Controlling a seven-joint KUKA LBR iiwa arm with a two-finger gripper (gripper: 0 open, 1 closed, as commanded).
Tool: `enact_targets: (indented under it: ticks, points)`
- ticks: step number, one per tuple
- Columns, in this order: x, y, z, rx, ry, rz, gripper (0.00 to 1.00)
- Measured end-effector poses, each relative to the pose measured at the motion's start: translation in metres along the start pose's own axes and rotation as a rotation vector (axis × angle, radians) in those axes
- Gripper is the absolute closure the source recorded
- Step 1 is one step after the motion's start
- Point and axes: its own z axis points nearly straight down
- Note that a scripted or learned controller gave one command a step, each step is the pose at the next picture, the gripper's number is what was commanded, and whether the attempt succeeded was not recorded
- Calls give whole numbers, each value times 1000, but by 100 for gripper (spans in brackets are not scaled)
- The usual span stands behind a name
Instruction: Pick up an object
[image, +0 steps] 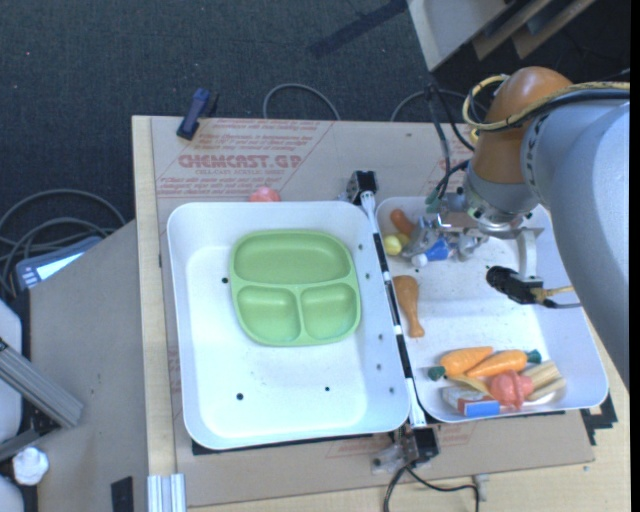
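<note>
My gripper (447, 238) hangs low over the far left part of the right bin (575, 345), under the grey arm with its orange band. Close beside it on its left lie a small blue and white item (422, 254), a yellow ball (392, 243) and an orange sausage-shaped toy (401, 219). A tan drumstick (407, 304) lies along the bin's left wall, a little nearer than the gripper. At the near end sit two orange carrots (482, 362), a red toy (511, 389), a tan block (546, 376) and a white and blue box (470, 405).
The left bin (200, 330) holds a green divided plate (295, 285). A cardboard sheet (240, 155) lies behind the bins with a blue clip (195, 112) at its far edge. Cables run over the dark floor on the left.
</note>
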Motion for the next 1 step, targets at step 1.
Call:
enact_targets:
  ticks: [1]
  points:
    - [57, -73, -93, -48, -2, -12, 100]
